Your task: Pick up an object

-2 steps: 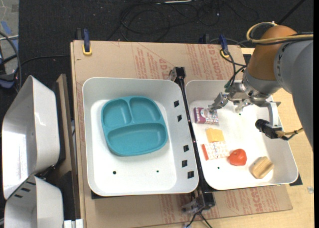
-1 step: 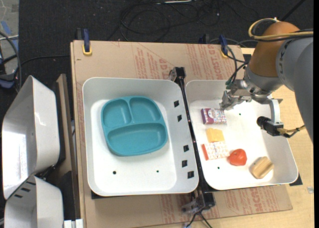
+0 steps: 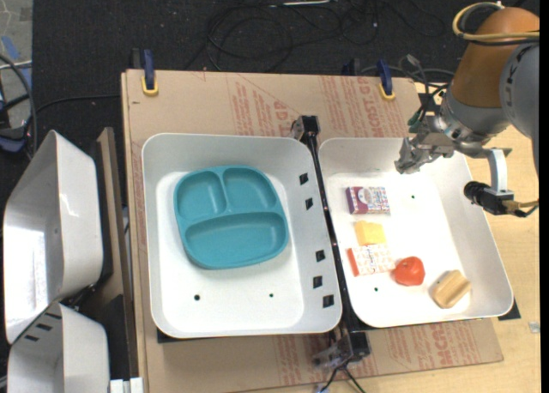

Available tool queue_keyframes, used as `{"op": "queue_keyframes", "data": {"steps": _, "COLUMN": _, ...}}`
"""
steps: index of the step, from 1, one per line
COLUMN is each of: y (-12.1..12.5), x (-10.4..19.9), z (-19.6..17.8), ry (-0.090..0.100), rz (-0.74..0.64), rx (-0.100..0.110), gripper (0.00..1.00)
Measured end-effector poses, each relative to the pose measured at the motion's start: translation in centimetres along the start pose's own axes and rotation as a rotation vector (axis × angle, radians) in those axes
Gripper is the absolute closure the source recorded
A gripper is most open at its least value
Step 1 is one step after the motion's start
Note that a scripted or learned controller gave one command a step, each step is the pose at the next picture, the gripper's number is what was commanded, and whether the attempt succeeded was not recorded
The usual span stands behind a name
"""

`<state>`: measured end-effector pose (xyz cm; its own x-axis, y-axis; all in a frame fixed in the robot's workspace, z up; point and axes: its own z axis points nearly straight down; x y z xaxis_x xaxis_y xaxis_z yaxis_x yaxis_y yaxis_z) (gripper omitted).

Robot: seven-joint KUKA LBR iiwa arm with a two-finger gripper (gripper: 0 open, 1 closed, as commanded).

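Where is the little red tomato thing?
The red tomato lies in the right bin, near its front edge, between the tan bread roll and the orange-and-white packet.

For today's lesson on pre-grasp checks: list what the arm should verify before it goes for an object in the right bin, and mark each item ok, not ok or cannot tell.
1. Objects available in the right bin: purple box, yellow block, red ball, tan piece: ok.
2. Gripper carrying nothing: ok, nothing shows between its fingers.
3. Gripper over a target: not ok, it hangs above bare bin floor near the far edge.
4. Fingers open for a grasp: cannot tell.
5. Targets spaced apart: mostly ok; the red ball sits close to the red-and-white packet.
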<state>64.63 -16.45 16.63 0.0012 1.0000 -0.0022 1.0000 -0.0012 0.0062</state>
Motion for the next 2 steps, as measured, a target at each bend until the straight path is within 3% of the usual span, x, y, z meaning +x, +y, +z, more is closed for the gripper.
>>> {"op": "queue_keyframes", "data": {"steps": 1, "y": 0.58, "x": -0.38, "z": -6.36, "ry": 0.0, "rz": -0.004, "rx": -0.001, "gripper": 1.0}}
{"op": "queue_keyframes", "data": {"steps": 2, "y": 0.67, "x": -0.38, "z": -7.29, "ry": 0.001, "rz": -0.003, "rx": 0.003, "gripper": 1.0}}
